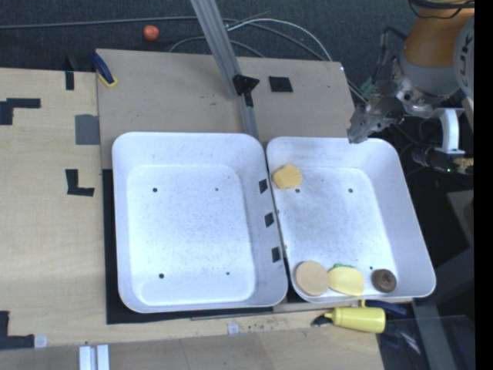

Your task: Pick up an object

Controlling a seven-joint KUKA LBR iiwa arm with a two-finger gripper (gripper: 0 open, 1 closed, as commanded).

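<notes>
Objects lie in the right bin (400, 206): a yellow piece (287, 177) upper left, three more along the lower rim. The gripper (360, 132) hangs over the bin's upper edge, empty; jaw state cannot be told. Rim-hugging pieces risk a blocked finger.

Two white bins (187, 146), four small objects in the right bin (400, 199), one yellow tool-like item (359, 318) outside

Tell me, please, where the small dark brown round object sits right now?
The small dark brown round object lies in the right white bin's near right corner, just right of the yellow rounded piece and the flat tan disc.
</notes>
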